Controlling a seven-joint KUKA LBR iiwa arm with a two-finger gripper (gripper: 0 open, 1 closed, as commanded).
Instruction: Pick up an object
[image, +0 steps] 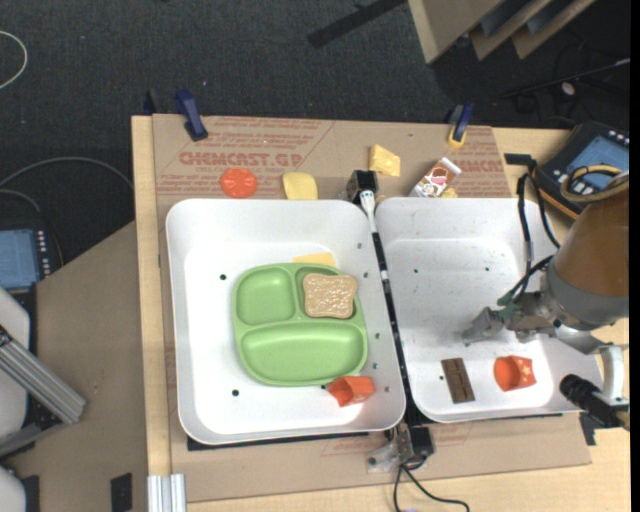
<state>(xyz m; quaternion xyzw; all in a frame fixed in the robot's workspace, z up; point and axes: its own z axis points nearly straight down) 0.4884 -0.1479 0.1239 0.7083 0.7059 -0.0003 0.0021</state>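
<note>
In the right bin (440, 250) lie a brown chocolate bar (456, 380) and an orange cup-like piece (515, 373), both near the front wall. My gripper (492, 324) hangs low over that bin, just behind and between these two, with nothing visibly in it. The grey arm with its orange band (600, 245) comes in from the right. In the left bin (200, 300) a green divided plate (290, 345) holds a slice of toast (329, 295) in its back right compartment. A red-orange block (350, 389) rests at the plate's front edge, and a yellow piece (316, 260) peeks out behind it.
Behind the bins on the cardboard lie a red-orange disc (238, 182), two yellow pieces (299, 186) (384, 159), a small printed packet (436, 180) and a black object (361, 185). Blue clamps (190, 113) (459, 122) hold the back edge. Cables run at the right.
</note>
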